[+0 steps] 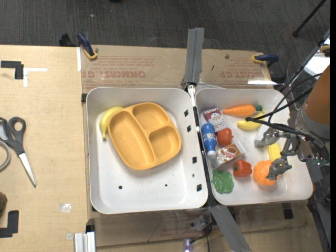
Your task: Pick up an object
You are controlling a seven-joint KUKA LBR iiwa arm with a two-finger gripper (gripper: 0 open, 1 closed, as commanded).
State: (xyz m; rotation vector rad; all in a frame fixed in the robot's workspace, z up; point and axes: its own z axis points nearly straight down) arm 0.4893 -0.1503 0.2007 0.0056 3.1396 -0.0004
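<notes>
Two white bins sit side by side. The left bin (105, 193) holds a yellow divided plate (143, 134) with a banana (107, 118) tucked at its edge. The right bin (294, 193) holds toy foods. The gripper (277, 168) hangs low over an orange pumpkin (262, 173), its fingers slightly parted and touching the pumpkin's right side; whether they grasp it cannot be told. Yellow corn (273, 151) lies just beside.

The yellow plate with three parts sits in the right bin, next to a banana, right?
Not quite. The camera view shows the yellow plate in the left bin, not the right one. The banana does lie beside it.
</notes>
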